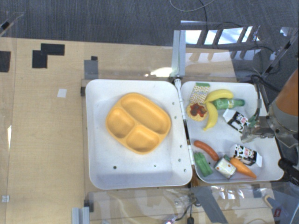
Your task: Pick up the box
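The hand (246,133) hovers low in the right bin (270,174) between two cow-print boxes — the approach step, nothing gripped. How wide it stands I cannot tell. Probably the lower box (245,155) is closest; next comes centring and descending. The left bin (100,171) holds a yellow tray (138,122).

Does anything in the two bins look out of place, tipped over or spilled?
Nothing stands out. The yellow tray lies flat, a little turned, in the left bin. The toy foods and small cartons lie loosely scattered inside the right bin.
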